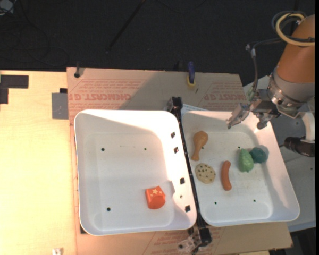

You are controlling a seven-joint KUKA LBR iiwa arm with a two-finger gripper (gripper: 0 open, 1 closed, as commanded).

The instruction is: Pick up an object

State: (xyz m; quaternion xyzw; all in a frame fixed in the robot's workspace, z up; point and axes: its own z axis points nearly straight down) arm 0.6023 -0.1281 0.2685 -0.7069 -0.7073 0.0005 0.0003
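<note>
1. The tool [248, 117] hangs over the far right corner of the right bin [287, 195], at about 1 o'clock from that bin's middle. Its two fingers look spread, with nothing between them.
2. No grasp has been made yet, so the step in hand is, I judge, choosing a target and descending on it.
3. The candidates in the right bin are a tan drumstick [199, 144] near the dividing wall, a speckled cookie [205, 172] just below it, an orange sausage [226, 175] beside the cookie at its 3 o'clock, and a green lump [246, 160] touching a teal lump [259, 154].
4. The green and teal pair lies nearest, at roughly 6 o'clock from the tool. Because they touch, a closing finger could push one into the other, so aim for the outer side of one only.
5. The sausage stands apart and is narrow, so straddling it across its short width should go more easily.
6. The orange block [155, 197] in the left bin [90, 142] sits far off at 8 o'clock and is best left alone.
7. Come down straight, close only when low, then lift slowly.
</note>
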